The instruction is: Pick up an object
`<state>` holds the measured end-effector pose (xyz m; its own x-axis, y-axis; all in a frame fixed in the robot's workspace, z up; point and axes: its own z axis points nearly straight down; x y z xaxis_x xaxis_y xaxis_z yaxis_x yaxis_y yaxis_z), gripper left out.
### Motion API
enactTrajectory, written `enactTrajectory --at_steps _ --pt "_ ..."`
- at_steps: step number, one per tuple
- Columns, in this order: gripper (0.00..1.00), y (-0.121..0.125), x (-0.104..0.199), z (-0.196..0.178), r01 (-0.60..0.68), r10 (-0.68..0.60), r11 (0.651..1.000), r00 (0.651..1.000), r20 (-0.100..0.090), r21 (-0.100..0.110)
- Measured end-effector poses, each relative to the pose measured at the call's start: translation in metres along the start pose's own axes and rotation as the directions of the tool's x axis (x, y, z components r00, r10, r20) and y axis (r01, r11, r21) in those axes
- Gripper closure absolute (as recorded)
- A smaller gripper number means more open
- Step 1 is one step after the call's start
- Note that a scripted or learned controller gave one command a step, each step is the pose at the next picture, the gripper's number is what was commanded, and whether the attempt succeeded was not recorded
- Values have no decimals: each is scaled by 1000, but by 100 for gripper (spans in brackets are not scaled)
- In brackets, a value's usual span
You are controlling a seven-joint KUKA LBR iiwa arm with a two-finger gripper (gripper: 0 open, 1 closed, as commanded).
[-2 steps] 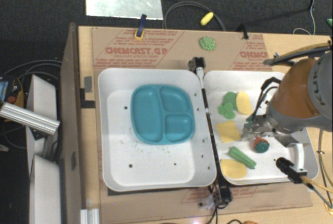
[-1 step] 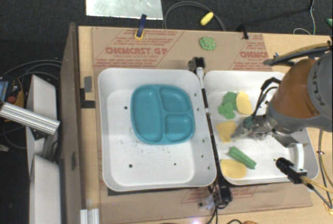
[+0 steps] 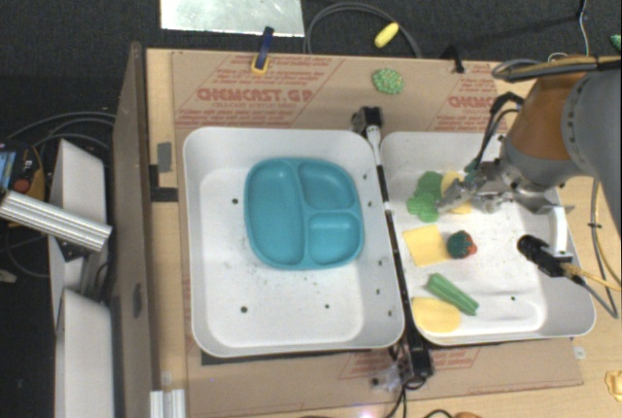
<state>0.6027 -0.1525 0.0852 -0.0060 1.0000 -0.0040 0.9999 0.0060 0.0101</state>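
- Green toy vegetable (image 3: 425,195): lumpy, two-lobed, in the right bin (image 3: 569,309) near its left wall; lies just left of the gripper (image 3: 459,197), apparently touching the tip.
- Gripper: low in the upper part of the right bin, pointing left; whether its fingers are apart or together cannot be told, and no item is visibly between them.
- Small yellow piece (image 3: 453,183): right at the gripper tip, partly hidden by it.
- Yellow square slab (image 3: 424,245): below the gripper, flat on the bin floor.
- Red-and-green round toy (image 3: 461,244): below the gripper, just right of the slab.
- Green elongated toy (image 3: 453,294): farther below, lying at a slant.
- Yellow oval piece (image 3: 435,314): beyond that, near the bin's front wall.
- Teal divided plate (image 3: 303,213): well left of the gripper, in the left bin (image 3: 219,309).
- Arm (image 3: 564,129): grey with an orange band, behind the gripper to the right.
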Motion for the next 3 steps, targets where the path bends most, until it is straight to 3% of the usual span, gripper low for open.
enactTrajectory --at_steps 1,2,3 --pt "0 70 13 0 3 -3 1000 1000 -2 0" --pt "0 34 41 1 -1 1 1000 1000 -4 10" --pt "0 24 14 -6 -6 6 1000 1000 -2 8"
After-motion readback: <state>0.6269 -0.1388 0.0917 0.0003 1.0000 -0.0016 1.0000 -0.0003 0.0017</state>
